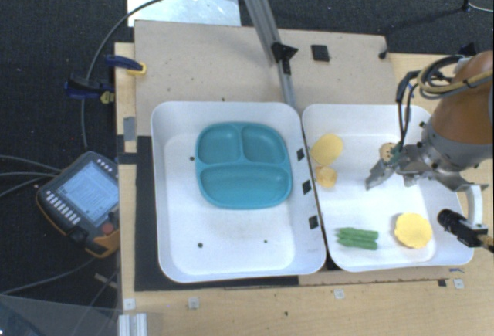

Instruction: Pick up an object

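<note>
Yellow disc (413, 230) loose in right bin (351, 118); fingers (376, 177) apart, empty, above.

Robotics lab: teach pendant (81, 201), clamped bench (231, 64), trailing cables (100, 56), dark carpet (54, 10).

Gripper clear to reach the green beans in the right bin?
Probably yes. The green beans lie alone on the right bin floor near its front edge. The gripper sits above and behind them, with bare floor between; the yellow round piece lies off to the side.
</note>
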### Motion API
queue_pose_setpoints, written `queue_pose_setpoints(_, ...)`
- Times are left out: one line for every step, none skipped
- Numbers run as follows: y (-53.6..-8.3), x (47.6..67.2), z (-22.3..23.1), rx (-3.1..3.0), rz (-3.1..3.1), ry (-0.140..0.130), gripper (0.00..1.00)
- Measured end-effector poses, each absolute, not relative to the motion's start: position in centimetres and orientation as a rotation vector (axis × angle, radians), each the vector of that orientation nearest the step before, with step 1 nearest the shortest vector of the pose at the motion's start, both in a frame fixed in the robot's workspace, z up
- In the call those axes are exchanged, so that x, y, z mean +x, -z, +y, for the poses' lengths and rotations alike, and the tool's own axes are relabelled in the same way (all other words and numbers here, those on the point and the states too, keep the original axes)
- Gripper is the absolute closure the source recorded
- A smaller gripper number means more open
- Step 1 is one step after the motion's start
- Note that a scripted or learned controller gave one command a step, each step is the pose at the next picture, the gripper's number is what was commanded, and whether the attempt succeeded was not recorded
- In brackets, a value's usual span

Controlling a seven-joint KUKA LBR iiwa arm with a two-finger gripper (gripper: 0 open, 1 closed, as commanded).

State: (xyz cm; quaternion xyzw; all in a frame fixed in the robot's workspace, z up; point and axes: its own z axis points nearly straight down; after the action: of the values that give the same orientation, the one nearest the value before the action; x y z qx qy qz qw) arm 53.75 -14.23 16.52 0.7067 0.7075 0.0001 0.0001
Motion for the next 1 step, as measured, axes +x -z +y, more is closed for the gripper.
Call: queue_pose_setpoints(-12.33,53.62,-13.82,2.220,2.223,0.000,0.00)
